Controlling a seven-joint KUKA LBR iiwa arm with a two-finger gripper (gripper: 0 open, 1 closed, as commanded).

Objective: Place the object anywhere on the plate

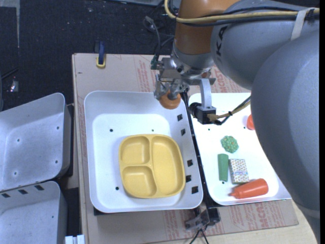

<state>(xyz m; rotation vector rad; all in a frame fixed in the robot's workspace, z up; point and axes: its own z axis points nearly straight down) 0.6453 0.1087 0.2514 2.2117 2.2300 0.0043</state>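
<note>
Orange ball [169, 101] sits pinched between the gripper's [169, 94] fingers, above the far rim of the left bin [101, 136], in the upper middle of the frame. You see the arm [264, 60] fill the right side, hiding part of the right bin [213, 187]. The yellow plate [151, 165] lies well below the ball. Smaller things at lower right: a carrot [250, 188], green stick [223, 167], patterned box [238, 170], green lump [229, 144]. Something red [250, 121] is half hidden by the arm.
</note>
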